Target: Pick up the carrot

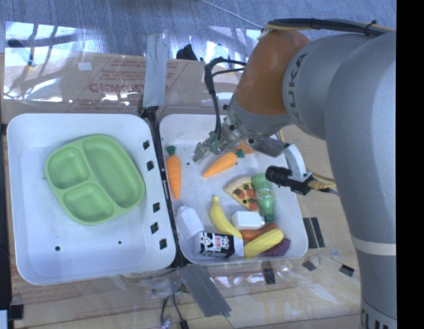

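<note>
- You see the grey arm with its orange band (267, 74) reaching in from the right and leaning over the upper part of the right white bin (191, 252).
- The two-finger gripper (210, 146) hangs low at the arm's tip, just above the bin floor near the bin's upper middle; you cannot tell from this angle how its claw stands, as the tip is small and partly masked by wires.
- Two orange toy carrots lie in that bin. One orange carrot with a green top (173, 173) lies upright along the left wall, well clear of the gripper.
- The second orange carrot (221, 164) lies tilted, just below and right of the gripper's tip; you cannot tell whether it touches the gripper.
- Lower in the same bin you find a pizza slice toy (242, 192), a green bottle (263, 196), a yellow banana (223, 218), a white block (249, 219), a small black-and-white carton (217, 245), a white bottle (190, 223), a yellow corn cob (263, 241) and a purple piece (279, 247) beside it.
- The left white bin (33, 252) holds a green three-part plastic plate (95, 177), lying flat near its middle.
</note>
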### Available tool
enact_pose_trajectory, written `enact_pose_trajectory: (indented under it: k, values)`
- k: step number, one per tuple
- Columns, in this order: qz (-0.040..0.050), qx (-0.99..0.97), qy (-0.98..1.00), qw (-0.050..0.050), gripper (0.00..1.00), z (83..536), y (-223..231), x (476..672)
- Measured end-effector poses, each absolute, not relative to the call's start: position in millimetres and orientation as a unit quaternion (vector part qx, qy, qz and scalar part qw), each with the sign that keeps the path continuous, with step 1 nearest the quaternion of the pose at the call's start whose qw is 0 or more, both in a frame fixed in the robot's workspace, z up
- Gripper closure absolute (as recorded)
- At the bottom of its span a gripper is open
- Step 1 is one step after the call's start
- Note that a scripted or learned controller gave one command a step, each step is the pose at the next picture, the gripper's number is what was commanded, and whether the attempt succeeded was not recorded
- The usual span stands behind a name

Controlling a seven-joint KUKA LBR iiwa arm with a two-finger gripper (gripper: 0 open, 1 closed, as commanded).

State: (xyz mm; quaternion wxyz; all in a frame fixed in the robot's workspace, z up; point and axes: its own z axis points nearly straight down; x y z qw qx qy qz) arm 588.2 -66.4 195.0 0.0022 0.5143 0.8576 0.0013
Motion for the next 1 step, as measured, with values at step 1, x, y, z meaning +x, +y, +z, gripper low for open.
enact_pose_trajectory:
  k: [1]
  values:
    - [-0.0002, 0.573, 0.819, -0.002, 1.00, 209.9, 16.8, 505.4]
